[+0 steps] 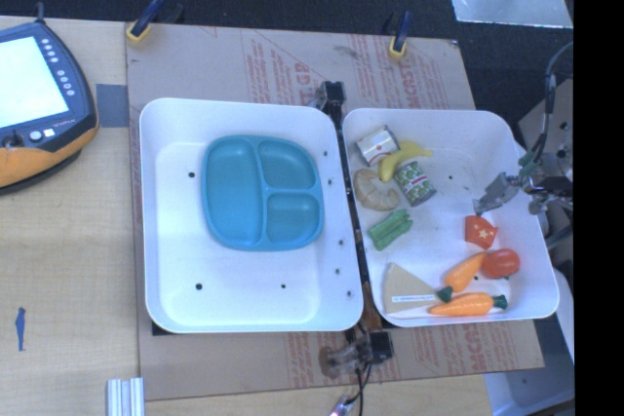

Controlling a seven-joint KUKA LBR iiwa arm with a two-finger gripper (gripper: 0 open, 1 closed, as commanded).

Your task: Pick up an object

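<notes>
- I see two white bins side by side on the tabletop point(88, 239). The left bin point(166, 209) carries a blue divided plate point(261, 192), which lies flat near its middle.
- The right bin point(468, 136) carries the small toy foods. No single one is named for the pick, so I describe the ones near the gripper first.
- A small red block point(480, 232) with a pale mark on top lies in the right half of this bin. Just below and right of it is a red tomato point(500, 261).
- Two orange carrots with green ends lie near the front: one point(464, 272) is tilted and its end touches the tomato, the other point(466, 305) lies flat along the front wall.
- A pale cheese wedge point(408, 288) is just left of the carrots.
- In the left half I see a green pod point(390, 229), a beige round piece point(374, 190), a small can with green label point(415, 182), a yellow banana point(402, 159) and a small white box point(375, 145), all close together.
- The gripper point(490, 197) comes in from the right edge, over the right side of the right bin, just above the red block.
- Its grey tip looks apart from the block. I see nothing between the fingers, and I cannot tell if they are spread or pressed together.
</notes>
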